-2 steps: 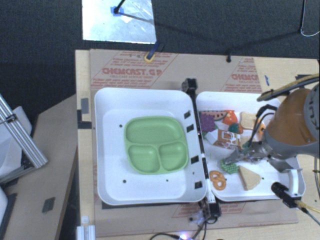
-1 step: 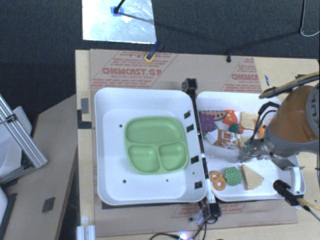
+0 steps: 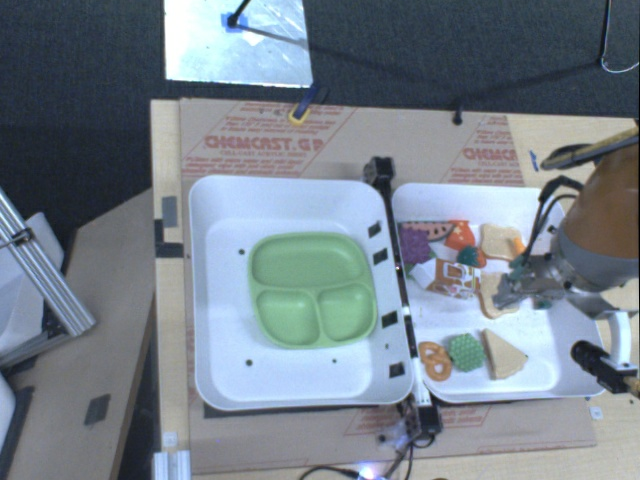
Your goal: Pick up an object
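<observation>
At the near edge of the right bin (image 3: 575,383) lie three small things in a row: a brown pretzel (image 3: 436,359), a green textured piece (image 3: 465,351) just beside it, and a pale bread wedge (image 3: 503,355) to the right of that. A little farther in, the gripper (image 3: 512,290) is low over the bin, above a tan flat piece (image 3: 490,298) at its tip. The fingers are dark and blurred against the toys, so one cannot tell if they are wide or narrow, or if anything is between them. Near the gripper on its left lies a small white and orange box (image 3: 453,278). Behind it are a purple piece (image 3: 415,242), an orange piece (image 3: 460,235) and a beige toast slice (image 3: 499,240) (these stand close together, near the far wall). The arm (image 3: 605,223) comes in from the right, with its orange band above the grey wrist. In the left bin (image 3: 215,268) rests a green tray with three compartments (image 3: 312,290).
</observation>
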### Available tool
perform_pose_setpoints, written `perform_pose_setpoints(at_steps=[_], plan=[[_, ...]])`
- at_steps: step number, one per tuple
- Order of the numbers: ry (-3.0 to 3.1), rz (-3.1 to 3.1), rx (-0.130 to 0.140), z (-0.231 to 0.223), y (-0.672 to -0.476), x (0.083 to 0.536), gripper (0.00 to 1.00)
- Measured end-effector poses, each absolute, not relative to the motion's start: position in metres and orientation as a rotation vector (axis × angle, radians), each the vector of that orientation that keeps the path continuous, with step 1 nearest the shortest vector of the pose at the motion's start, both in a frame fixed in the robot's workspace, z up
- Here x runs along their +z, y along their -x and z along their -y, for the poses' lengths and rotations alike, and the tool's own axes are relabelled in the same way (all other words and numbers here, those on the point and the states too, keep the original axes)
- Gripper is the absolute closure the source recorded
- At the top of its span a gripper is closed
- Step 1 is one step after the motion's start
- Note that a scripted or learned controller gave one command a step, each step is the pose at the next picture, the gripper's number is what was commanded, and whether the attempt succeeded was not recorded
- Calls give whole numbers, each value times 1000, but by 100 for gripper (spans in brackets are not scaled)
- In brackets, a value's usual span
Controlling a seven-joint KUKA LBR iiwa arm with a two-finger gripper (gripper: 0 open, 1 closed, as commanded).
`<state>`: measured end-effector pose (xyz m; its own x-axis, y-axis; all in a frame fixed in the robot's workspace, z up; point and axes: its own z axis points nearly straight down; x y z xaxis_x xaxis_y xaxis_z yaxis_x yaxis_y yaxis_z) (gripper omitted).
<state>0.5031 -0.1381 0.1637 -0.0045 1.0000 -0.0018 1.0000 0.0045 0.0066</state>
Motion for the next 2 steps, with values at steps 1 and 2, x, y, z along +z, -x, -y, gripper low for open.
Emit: perform_pose_setpoints(at_steps=[1,2], plan=[[-2211,-2223,6,134,-505,208,100],[-2213,-2224,3,135,-506,225,100]])
